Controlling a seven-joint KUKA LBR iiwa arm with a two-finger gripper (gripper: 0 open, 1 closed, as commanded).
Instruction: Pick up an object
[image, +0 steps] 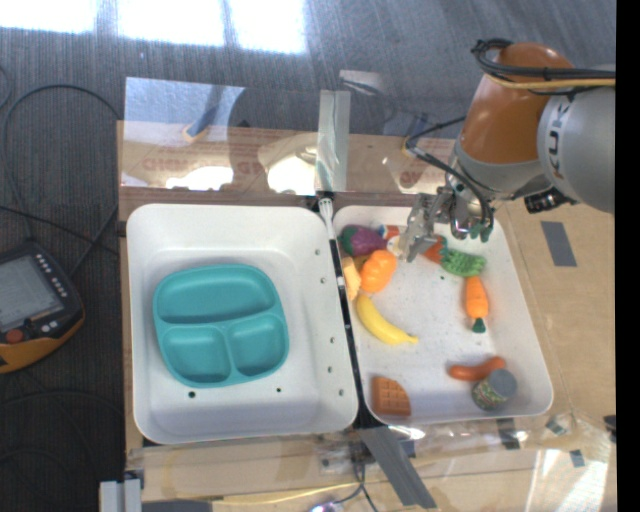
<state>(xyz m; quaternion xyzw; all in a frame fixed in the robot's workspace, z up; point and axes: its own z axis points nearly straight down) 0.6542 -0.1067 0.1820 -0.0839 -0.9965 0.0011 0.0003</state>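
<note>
Down at the front of the right bin (530, 330) sits a brown waffle (391, 396), with a sausage (474, 369) and a grey ball (495, 389) off in the near corner. Further in, a banana (383, 322) curves below an orange (377, 271), and a carrot (476, 301) lies apart toward the far side. Up at the back, the gripper (425, 232) hangs low among a purple vegetable (362, 241) and a green leafy piece (463, 263). Its fingers look slightly parted with nothing between them, so no catch here. Over in the left bin (150, 250), a teal divided plate (220, 322) rests alone. Both bins stand on a wooden bench (575, 300) over dark carpet (60, 120), with a handheld controller (30, 300) lying off left.
</note>
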